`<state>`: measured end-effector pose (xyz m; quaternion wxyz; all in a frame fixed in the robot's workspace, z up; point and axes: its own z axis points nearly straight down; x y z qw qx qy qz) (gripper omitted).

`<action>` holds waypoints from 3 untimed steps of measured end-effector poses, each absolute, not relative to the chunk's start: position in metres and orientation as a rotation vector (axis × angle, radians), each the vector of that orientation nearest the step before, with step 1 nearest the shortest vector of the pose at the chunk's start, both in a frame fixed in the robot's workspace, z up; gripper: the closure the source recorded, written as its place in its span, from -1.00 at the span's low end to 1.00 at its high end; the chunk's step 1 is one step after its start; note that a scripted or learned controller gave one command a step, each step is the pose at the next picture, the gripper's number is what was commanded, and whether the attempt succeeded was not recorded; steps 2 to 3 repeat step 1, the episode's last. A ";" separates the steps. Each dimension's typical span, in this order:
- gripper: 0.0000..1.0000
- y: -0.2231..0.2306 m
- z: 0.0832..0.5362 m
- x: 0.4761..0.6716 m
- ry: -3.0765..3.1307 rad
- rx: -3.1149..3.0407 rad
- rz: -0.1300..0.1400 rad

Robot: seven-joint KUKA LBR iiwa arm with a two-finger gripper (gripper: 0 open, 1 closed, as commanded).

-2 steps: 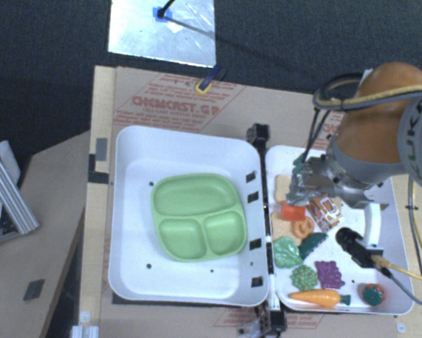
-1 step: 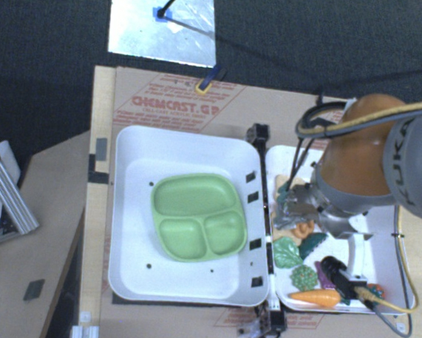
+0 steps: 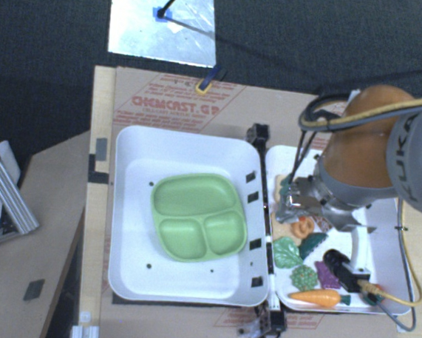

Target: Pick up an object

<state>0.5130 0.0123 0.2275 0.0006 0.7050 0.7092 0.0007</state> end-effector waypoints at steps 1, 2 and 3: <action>1.00 0.012 0.229 0.512 2.223 2.219 0.002; 1.00 0.012 0.229 0.512 2.223 2.219 0.002; 1.00 0.012 0.229 0.512 2.223 2.219 0.002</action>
